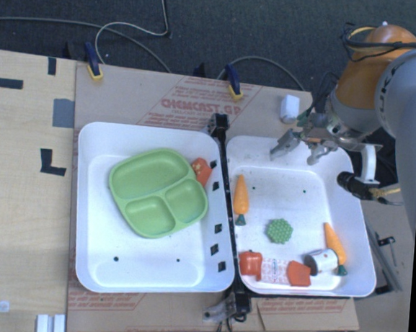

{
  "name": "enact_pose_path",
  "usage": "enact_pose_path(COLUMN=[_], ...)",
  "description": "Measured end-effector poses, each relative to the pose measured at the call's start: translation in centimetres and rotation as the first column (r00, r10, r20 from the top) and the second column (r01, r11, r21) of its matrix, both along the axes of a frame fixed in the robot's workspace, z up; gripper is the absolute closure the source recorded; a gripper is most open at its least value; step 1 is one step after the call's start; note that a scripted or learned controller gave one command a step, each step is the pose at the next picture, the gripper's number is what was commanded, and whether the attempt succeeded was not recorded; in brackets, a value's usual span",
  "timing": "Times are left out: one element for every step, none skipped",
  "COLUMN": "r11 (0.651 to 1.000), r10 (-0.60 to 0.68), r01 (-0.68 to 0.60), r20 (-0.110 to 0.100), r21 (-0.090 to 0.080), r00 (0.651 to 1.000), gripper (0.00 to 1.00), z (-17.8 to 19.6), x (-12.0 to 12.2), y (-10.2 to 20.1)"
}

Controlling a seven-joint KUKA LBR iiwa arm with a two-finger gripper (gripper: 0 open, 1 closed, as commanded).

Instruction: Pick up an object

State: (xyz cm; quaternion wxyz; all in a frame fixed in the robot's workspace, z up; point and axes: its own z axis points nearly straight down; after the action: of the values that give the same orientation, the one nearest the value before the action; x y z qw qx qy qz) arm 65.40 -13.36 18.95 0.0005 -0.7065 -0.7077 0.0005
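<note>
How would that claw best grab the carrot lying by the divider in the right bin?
Probably from straight above, closing across the middle of the carrot. It lies flat, long and narrow, so fingers should span its width; the bin wall close on one side leaves little room.

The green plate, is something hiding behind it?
Yes. A small orange-red toy peeks out from behind the far right edge of the green plate in the left bin. Part of the toy is covered by the plate's rim, so I can't tell what it is.
</note>
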Motion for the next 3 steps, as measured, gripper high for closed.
enact_pose_path(r11=[1.0, 1.0, 1.0], r10=[-0.001, -0.002, -0.001], r01=[0.001, 0.002, 0.001], r20=[-0.004, -0.001, 0.005], r21=[0.001, -0.001, -0.001], r00=[1.0, 1.0, 1.0], gripper=[0.0, 0.0, 0.0], z=[-6.3, -6.4, -10.3], x=[-5.7, -9.6, -13.7], y=[2.9, -0.3, 0.7])
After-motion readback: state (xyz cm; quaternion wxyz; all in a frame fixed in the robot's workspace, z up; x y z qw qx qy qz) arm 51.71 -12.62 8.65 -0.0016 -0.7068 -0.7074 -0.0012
